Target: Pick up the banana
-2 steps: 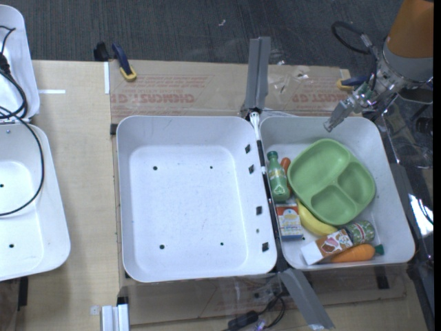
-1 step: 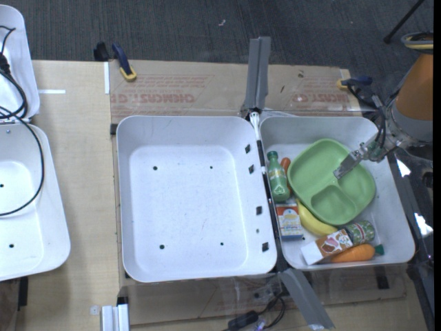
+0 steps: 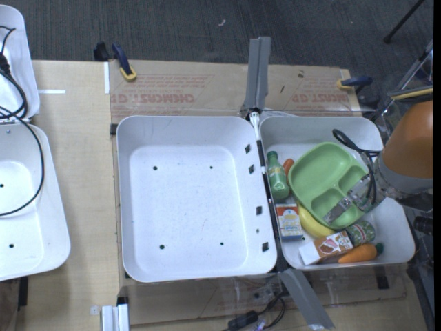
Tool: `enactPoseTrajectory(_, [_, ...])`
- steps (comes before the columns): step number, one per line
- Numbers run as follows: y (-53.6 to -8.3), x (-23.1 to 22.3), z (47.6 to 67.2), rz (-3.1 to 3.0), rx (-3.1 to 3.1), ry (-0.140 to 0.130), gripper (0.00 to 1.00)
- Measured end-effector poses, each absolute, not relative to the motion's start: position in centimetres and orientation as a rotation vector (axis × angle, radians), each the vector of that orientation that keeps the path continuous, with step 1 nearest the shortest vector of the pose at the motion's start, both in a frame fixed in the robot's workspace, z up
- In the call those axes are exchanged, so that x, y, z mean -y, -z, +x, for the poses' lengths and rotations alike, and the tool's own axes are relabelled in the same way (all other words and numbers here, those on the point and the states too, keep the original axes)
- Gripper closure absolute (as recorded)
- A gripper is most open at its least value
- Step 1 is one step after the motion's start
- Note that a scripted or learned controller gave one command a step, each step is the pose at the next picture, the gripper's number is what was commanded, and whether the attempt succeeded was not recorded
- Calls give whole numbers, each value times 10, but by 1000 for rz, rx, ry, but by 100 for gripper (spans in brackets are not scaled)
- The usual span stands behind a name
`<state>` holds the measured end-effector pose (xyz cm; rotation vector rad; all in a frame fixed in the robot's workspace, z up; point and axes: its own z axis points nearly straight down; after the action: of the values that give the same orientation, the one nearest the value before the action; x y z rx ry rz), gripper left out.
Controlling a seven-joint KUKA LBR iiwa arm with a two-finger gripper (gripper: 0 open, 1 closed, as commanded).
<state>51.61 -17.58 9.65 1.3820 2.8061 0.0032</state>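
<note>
The banana (image 3: 312,223) is yellow and lies in the right bin (image 3: 395,216), mostly tucked under the lower edge of a green divided plate (image 3: 318,173). Just a curved strip of it shows, between a small red and white box (image 3: 289,221) and the plate. My gripper (image 3: 346,203) reaches in from the right and hangs low over the plate's lower right part, just up and to the right of the banana. Nothing can be seen in its grasp.
The right bin also holds a green bottle (image 3: 277,176), a carrot (image 3: 358,254), a carton (image 3: 332,245) and a small can (image 3: 362,232), all packed close around the banana. The left bin (image 3: 186,198) stands beside it. A grey post (image 3: 258,74) rises between the bins at the back.
</note>
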Motion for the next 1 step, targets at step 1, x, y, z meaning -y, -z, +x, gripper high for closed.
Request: enactPoseTrajectory(1, [-94, 176, 512, 1615, -2684, -3, 0])
